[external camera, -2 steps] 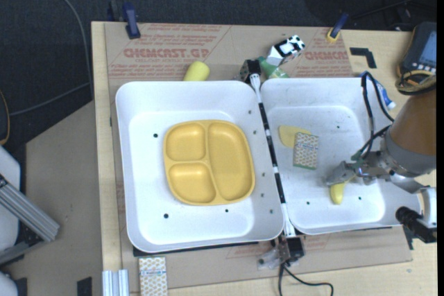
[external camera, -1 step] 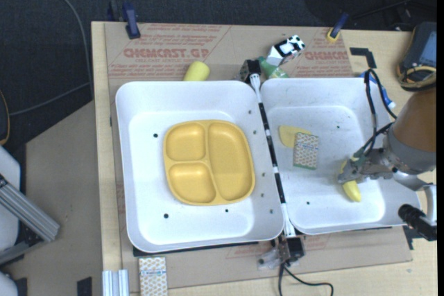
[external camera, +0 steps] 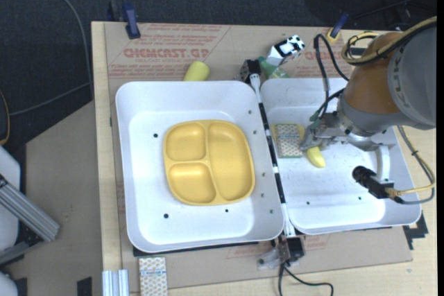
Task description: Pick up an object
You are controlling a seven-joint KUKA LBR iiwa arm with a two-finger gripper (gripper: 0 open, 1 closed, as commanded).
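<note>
In the right bin (external camera: 333, 215), a small yellow banana-shaped object (external camera: 316, 158) lies near the left wall. Beside it, to the left, a flat square pad with a green and yellow pattern (external camera: 287, 139) rests against the divider. My gripper (external camera: 311, 141) hangs low over the bin, just above the upper end of the yellow object and at the pad's right edge. The arm's grey body and orange band cover the bin's upper right part. Whether anything is in the gripper's grasp is hidden.
The left bin (external camera: 139, 114) holds a yellow divided plate (external camera: 208, 161). On the bench behind the bins lie a yellow object (external camera: 196, 71) and a black-and-white item (external camera: 287, 48). Blue clamps (external camera: 130, 20) sit on the bench's far edge.
</note>
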